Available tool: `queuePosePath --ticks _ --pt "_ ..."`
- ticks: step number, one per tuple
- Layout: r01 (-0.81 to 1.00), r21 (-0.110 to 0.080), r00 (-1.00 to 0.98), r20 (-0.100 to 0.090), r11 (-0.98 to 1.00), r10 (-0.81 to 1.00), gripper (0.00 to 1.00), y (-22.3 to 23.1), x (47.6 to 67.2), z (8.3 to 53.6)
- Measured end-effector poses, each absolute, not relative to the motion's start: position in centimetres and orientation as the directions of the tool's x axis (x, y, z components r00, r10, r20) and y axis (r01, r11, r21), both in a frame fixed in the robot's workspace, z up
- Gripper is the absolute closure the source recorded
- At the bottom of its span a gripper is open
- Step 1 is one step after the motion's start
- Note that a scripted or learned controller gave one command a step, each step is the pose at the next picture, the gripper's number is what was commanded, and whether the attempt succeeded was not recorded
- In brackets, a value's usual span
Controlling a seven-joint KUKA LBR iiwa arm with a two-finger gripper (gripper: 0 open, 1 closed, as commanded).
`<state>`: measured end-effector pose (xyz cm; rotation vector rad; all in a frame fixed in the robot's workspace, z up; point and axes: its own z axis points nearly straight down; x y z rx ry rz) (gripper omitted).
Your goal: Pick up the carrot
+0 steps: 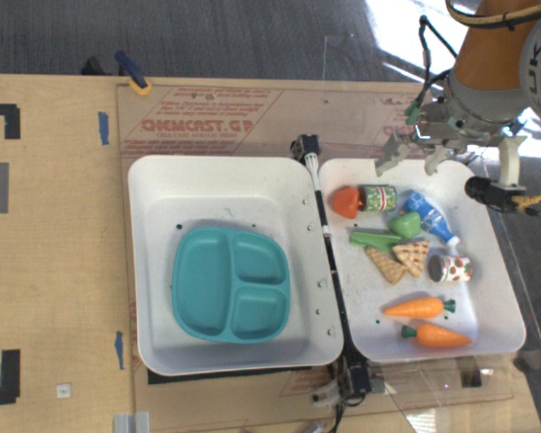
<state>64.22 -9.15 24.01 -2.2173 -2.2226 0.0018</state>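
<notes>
Nearest us, in the right bin [509,332], we see two carrots: one carrot [435,336] at the front edge and a second carrot [417,308] just behind it, both lying flat. Behind them sit a small can [449,268], pizza slices [398,262], a green pea pod [388,233], a blue bottle [430,215] and a tomato [345,202]. The left bin [153,260] holds a teal tray [231,283]. Farthest back, the gripper [413,159] hovers above the right bin's rear edge, its fingers spread apart and pinching nothing.

The arm [509,34] is cut off by the top and right edges.
</notes>
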Motion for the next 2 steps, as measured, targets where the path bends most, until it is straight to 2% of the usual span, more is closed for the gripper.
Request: queuePosePath --ticks 1,2 --pt "1.0 -0.006 0.019 0.001 -0.019 1.0 0.0 -6.3 57.4 19.9" --pt "0.998 -0.007 0.062 0.001 -0.062 0.998 0.0 -6.9 49.5 18.3"
